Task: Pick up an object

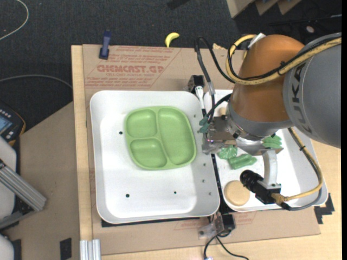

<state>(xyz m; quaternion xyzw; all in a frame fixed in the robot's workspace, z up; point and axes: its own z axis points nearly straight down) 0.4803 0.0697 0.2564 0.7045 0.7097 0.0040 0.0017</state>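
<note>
A green divided plate (pixel 161 137) lies in the left bin (pixel 111 167), near its back right. My gripper (pixel 216 136) hangs over the left edge of the right bin (pixel 303 199), close to the wall between the bins. Green pieces (pixel 238 157) lie in the right bin just under and to the right of the gripper. A round tan object (pixel 235 194) rests near the right bin's front left corner. The arm's orange band and grey body cover most of the right bin.
The bench board around the bins carries a blue clip (pixel 104 45) and a yellow object (pixel 172 38) at its back edge. Cables run over the back of the right bin.
</note>
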